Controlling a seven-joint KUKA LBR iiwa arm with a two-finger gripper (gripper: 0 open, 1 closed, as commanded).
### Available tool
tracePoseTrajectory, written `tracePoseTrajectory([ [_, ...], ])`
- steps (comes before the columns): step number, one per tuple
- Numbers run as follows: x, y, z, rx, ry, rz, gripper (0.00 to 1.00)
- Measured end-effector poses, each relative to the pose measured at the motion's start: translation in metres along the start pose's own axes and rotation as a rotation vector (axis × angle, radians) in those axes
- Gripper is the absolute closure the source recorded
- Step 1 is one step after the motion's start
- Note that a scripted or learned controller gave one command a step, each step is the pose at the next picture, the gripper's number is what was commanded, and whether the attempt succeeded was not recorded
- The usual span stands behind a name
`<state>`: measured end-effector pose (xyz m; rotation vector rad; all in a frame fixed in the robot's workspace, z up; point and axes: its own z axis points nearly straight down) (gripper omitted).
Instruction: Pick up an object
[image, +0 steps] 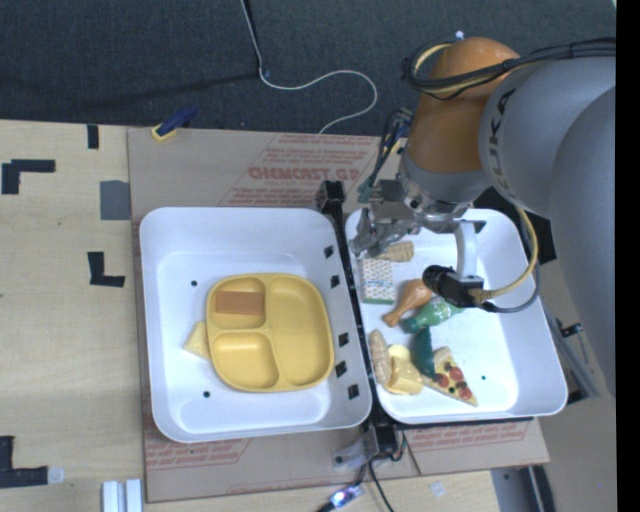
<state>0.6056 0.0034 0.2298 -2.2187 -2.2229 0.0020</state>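
- Landmark: the yellow plastic divided tray (270, 333), which has three compartments, lies flat in the left shallow white bin (170, 330).
- A brown rectangular block (239, 300) sits in the tray's upper-left compartment.
- A pale yellow wedge-shaped piece (195, 340) pokes out from under the tray's left edge, touching the bin floor.
- The right shallow white bin (520, 385) stands just beside the left bin, to the right of the tray; black clips (344, 340) line the seam between the two bins.
- The grey arm with the orange band (455, 100) reaches in above and to the right of the tray.
- The two-finger gripper (375, 235) hangs low at the upper-left corner of the right bin, up and to the right of the tray. Its grip state cannot be told from this view, and nothing is seen held in it.
- Candidate objects, all in the right bin, to the right of the tray:
- a small checked green-and-white packet (378, 280), just below the gripper;
- a tan bread-like piece (400, 251), beside the gripper;
- a toy drumstick, brown with a pale end (408, 300);
- a green toy bottle (432, 315), next to the drumstick;
- a pale yellow toy corn-like piece (392, 368), nearest the tray's lower-right corner;
- a toy pizza slice with red dots (450, 380), right of the corn-like piece.
- A black cable (455, 285) loops from the arm over the right bin.
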Motion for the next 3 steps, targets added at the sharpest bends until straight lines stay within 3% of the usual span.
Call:
tracePoseTrajectory([
  [2,-0.009,-0.011,0.014,0.002,0.000,0.000,1.00],
  [3,-0.002,0.002,0.011,0.000,0.001,0.000,1.00],
])
